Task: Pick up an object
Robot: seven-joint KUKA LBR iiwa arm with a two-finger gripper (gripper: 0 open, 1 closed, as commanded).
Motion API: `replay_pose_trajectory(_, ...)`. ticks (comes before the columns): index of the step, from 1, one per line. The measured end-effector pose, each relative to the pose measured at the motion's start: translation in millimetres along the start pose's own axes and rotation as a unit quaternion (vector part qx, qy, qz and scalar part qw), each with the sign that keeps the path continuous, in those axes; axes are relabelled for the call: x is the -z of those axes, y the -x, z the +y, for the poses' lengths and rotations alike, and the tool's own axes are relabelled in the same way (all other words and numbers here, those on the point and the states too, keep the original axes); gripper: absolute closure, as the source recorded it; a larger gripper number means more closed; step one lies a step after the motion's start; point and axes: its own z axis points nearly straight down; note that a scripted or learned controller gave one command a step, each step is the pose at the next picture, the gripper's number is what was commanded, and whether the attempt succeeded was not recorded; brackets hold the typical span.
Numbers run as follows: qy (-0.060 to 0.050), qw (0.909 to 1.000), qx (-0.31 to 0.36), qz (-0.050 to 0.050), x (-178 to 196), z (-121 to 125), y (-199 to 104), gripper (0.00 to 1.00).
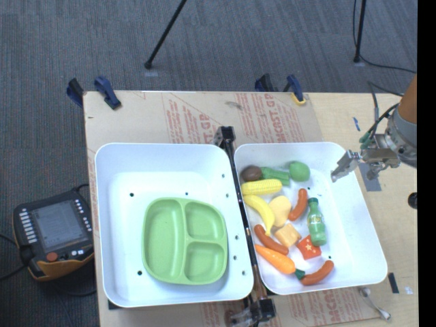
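The gripper (pixel 355 163) hangs above the right rim of the right bin (pixel 354 203), fingers spread wide and holding nothing. Nothing is picked up yet. The toy food lies left of the gripper inside that bin: a green bottle (pixel 315 221), banana (pixel 259 210), corn (pixel 262 187) and carrot (pixel 276 259). Choosing, descending and grasping remain.

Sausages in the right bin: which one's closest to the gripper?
The sausage beside the green bottle, highest in the pile. The other two lie at the bin's near side, farther from the gripper.
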Motion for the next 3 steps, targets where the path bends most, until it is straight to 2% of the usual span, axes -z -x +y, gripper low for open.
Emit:
replay_pose_trajectory(1, 0.004, 0.9988, 0.05, -0.001, -128.2, 8.1, -11.9, 0.0)
replay_pose_trajectory(2, 0.002, 0.9988, 0.049, 0.0, -118.3, 8.0, -11.9, 1.0)
replay_pose_trajectory(3, 0.002, 0.9988, 0.049, 0.0, -118.5, 7.8, -11.8, 0.0)
